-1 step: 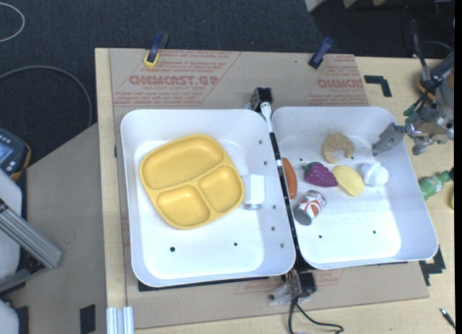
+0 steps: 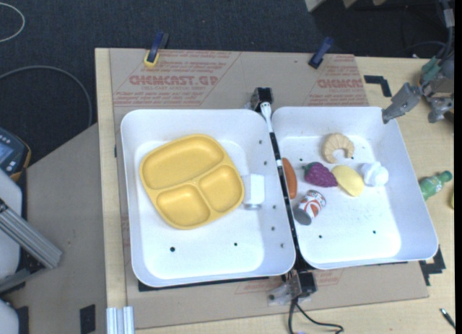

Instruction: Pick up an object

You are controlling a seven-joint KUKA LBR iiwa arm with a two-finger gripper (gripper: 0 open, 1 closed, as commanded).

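Note:
The right bin (image 2: 361, 242) holds a tan croissant (image 2: 338, 146), a purple bunch of grapes (image 2: 320, 174), a yellow lemon-like piece (image 2: 348, 180), a small white object (image 2: 374, 174) and a red and white can (image 2: 310, 205) lying on its side. An orange sausage (image 2: 289, 176) lies against that bin's left wall. My gripper (image 2: 413, 99) hangs at the upper right, just outside the bin's far right corner and apart from all the objects. It has nothing in it that I can see.
The left bin (image 2: 209, 260) holds a yellow divided plate (image 2: 191, 181) and a small white block (image 2: 254, 190) by its right wall. A green object (image 2: 435, 184) lies on the bench to the right of the right bin.

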